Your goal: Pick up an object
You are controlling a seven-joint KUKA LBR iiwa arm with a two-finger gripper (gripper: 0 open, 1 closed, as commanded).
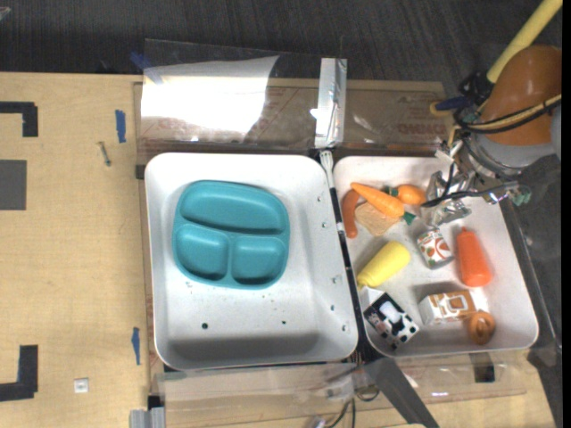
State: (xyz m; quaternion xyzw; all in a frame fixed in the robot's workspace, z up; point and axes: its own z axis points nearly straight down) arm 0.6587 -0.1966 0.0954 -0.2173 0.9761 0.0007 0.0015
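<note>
Orange carrot (382, 201) just left of pincer (443, 199), possibly apart

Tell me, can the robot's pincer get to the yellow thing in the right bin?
Probably yes. The yellow thing lies uncovered with bare floor around most of it, and the pincer hangs over the same bin. A brown block sits close behind it, which might crowd the grab.

Bright, even light — glare on plastic sheet (210, 105), slightly soft focus
</note>
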